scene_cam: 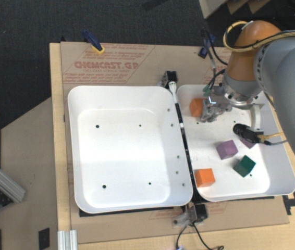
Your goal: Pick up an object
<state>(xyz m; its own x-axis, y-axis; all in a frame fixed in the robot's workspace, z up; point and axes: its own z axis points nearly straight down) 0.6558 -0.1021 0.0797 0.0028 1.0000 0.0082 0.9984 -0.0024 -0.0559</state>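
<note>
The two-finger gripper (208, 112) is low in the far left part of the right white shallow bin (272, 187), just beside a small orange block (196, 107) which lies near the bin's far left corner. From this slanted view I cannot tell if the gripper is released or clenched, and nothing is visibly held by it. I judge this orange block to be the thing it aims at. The block looks nearly cubic, so it has no clear long axis; its faces seem roughly parallel to the bin walls, but it is partly hidden by the gripper and I cannot be sure. What can go wrong here: the block sits close to the bin's left wall, so the gripper may hit the wall, or only push the block into the corner instead of taking it. A grip on a corner could also make it slip out. Nearer in the same bin lie a purple block (226, 149), a dark green block (244, 166) and a second orange block (205, 177), all well apart from the gripper. The left white shallow bin (80, 113) stands just beside the right one.
</note>
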